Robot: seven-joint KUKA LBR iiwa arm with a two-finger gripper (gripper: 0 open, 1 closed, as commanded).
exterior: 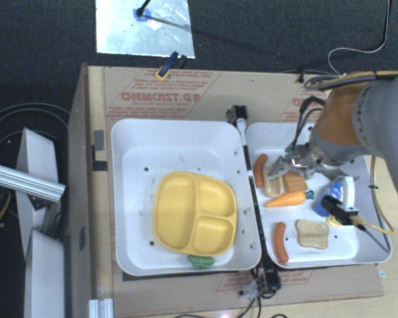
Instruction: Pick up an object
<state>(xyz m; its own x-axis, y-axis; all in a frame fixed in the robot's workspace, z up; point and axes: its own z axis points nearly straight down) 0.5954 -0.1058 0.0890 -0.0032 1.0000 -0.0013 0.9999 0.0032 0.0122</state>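
Orange carrot [286, 199] lies in the right bin [368, 254], touching a bread piece [283, 183] and near a sausage [259, 169]. The end effector [283, 167] hangs low over them; I cannot tell its state. Such crowding risks a slip or a wrong grab. Farther back, brown cardboard [205, 91] covers the table, then dark carpet [40, 38].

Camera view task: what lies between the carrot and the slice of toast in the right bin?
In the camera view, bare white bin floor separates the carrot from the slice of toast.
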